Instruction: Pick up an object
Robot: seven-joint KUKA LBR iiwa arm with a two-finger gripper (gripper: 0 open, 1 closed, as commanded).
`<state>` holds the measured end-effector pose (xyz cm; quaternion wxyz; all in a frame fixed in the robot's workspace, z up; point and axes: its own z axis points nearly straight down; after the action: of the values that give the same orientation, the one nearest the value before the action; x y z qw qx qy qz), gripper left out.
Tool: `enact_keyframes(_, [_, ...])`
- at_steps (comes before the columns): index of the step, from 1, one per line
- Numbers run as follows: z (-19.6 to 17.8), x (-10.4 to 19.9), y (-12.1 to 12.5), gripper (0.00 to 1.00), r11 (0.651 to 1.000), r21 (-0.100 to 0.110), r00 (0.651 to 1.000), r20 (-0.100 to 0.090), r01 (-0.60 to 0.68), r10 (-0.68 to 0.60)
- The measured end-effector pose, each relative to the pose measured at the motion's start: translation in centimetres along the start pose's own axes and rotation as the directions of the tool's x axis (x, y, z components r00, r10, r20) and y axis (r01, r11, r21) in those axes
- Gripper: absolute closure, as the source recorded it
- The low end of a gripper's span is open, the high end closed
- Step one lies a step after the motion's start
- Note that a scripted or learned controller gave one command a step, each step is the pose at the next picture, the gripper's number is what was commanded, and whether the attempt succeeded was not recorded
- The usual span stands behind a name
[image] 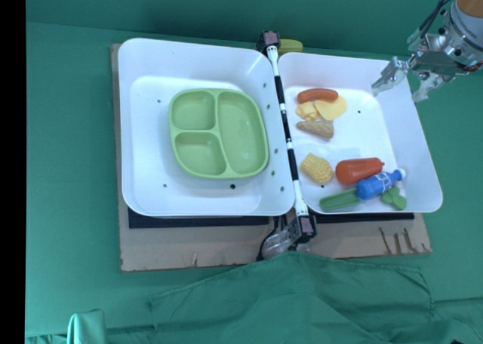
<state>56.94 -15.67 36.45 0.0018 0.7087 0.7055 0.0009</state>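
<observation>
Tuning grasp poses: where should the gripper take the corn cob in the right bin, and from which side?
Take the corn cob across its short width at mid-length, coming straight down. It lies flat and apart from the other toys, with bare bin floor on both long sides for the fingers. The gripper hangs over the bin's far right corner.

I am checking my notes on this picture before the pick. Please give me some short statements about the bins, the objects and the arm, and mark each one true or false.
1. The green divided plate lies in the left bin. True.
2. The blue bottle lies in the left bin. False: it lies in the right bin, near its front edge.
3. The gripper is at the far right corner of the right bin, with nothing between its fingers. True.
4. The corn cob rests on the green divided plate. False: it lies on the floor of the right bin.
5. The orange sausage lies at the back of the right bin. True.
</observation>
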Motion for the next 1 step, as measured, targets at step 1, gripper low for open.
enact_keyframes(1, [6.10, -1.09, 8.25, 0.00, 1.000, -0.003, 1.000, 0.004, 0.004, -0.004])
